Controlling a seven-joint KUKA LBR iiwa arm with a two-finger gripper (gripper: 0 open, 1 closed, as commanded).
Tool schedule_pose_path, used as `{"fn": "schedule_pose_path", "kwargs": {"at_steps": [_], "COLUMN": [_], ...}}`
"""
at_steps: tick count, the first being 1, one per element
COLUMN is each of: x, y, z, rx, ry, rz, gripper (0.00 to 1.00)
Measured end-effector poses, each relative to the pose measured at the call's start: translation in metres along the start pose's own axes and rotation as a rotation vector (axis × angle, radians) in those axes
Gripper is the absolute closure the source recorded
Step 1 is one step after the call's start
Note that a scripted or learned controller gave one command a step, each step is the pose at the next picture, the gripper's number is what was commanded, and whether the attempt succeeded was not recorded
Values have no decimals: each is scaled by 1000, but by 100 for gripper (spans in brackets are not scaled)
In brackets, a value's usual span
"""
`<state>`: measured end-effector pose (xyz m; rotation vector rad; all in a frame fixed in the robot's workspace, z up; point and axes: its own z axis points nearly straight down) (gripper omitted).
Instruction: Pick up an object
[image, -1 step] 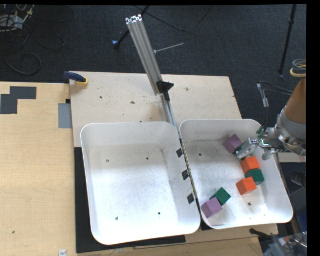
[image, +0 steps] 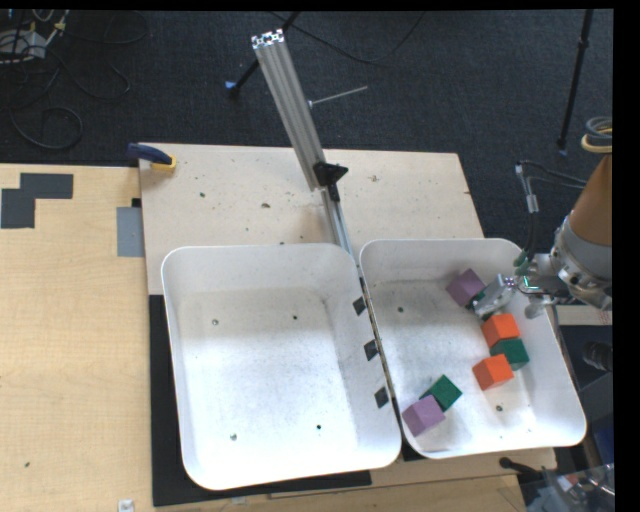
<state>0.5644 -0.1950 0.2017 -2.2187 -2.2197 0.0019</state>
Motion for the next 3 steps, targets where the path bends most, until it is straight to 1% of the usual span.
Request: {"fn": "schedule_pose_path", "kwargs": {"at_steps": [1, 2, 3], "x": [-5, -8, -10], "y": [-4, 4, 3], "z": [63, 80, 72], "rx": [6, -29, -27], "ry": [1, -13, -14], "rz": [2, 1, 7], "gripper": [0, 0, 100]}}
